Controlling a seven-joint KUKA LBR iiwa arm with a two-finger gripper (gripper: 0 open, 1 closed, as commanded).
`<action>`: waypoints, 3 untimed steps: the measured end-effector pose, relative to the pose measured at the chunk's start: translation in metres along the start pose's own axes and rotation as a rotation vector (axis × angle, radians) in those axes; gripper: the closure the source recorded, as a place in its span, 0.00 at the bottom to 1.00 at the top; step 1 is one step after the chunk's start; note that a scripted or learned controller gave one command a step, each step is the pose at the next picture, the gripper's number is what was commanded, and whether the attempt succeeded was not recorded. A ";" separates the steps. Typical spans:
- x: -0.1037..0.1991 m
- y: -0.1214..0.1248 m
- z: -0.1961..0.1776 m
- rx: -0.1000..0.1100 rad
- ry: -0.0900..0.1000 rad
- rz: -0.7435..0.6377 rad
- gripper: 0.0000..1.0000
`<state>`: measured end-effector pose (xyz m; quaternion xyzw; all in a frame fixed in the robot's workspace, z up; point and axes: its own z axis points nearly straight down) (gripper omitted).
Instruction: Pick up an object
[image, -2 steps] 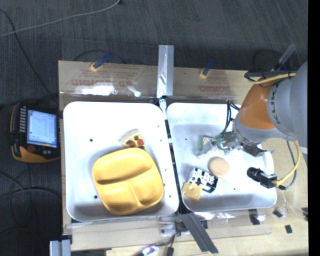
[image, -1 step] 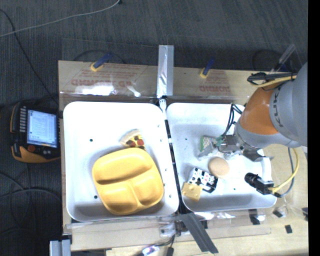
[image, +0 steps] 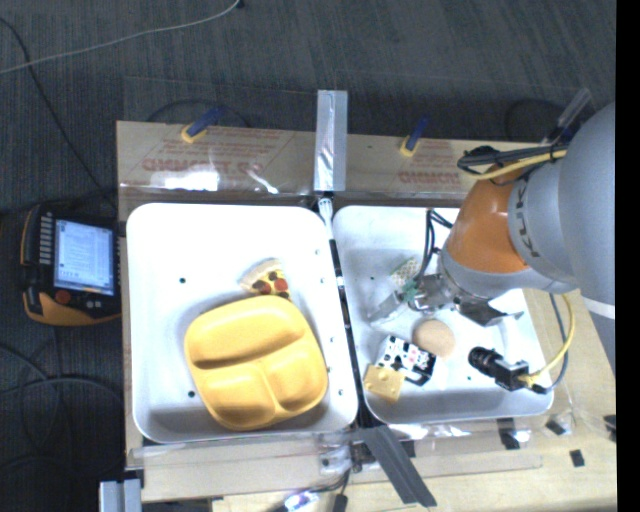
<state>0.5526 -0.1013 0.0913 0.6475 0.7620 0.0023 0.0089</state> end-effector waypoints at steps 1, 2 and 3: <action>-0.055 0.087 -0.057 0.016 0.007 -0.028 0.00; -0.081 0.062 0.004 0.008 0.005 0.090 0.00; -0.082 0.063 -0.007 0.007 0.000 0.088 1.00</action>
